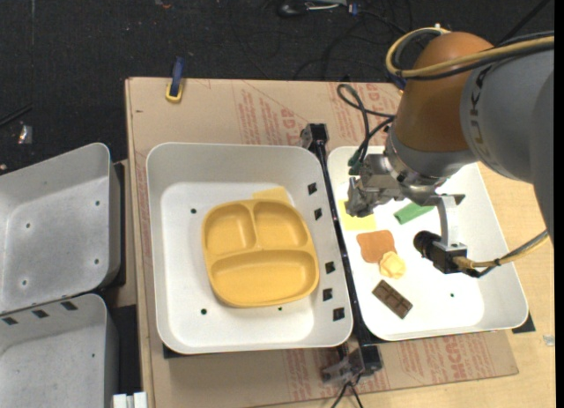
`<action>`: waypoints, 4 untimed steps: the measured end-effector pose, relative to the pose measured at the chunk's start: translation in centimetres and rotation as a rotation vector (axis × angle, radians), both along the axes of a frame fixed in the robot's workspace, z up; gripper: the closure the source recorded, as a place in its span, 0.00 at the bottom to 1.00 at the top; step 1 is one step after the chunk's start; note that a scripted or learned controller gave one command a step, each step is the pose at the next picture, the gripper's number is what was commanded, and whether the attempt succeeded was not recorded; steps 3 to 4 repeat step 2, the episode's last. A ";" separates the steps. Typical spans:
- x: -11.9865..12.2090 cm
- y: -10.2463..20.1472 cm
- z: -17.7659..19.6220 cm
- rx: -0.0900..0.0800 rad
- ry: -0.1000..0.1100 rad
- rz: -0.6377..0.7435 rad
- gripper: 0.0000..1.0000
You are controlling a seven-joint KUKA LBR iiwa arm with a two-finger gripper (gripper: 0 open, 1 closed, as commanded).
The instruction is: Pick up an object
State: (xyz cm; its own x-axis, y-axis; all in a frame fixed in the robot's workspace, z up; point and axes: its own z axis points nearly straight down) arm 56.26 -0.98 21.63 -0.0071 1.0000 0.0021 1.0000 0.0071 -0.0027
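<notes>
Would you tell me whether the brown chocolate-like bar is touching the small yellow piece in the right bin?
Apart. The camera view shows bare white bin floor between the brown bar and the yellow piece.

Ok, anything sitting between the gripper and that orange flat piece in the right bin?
Nothing visible. The gripper hangs above the bin's left part; the orange flat piece lies just below it in the view, with bare bin floor between them.

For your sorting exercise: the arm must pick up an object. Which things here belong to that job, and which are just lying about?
Belong to the job:
gripper
orange piece
yellow piece
brown bar
green piece
right bin

Lying about:
yellow divided tray
left bin
blue-and-yellow clamp
</notes>
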 end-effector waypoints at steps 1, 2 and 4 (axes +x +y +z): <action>-0.2 4.7 1.3 0.000 -0.003 0.001 1.00; -1.2 9.5 0.5 0.000 -0.001 0.001 1.00; -1.2 9.5 0.5 0.000 -0.001 0.001 1.00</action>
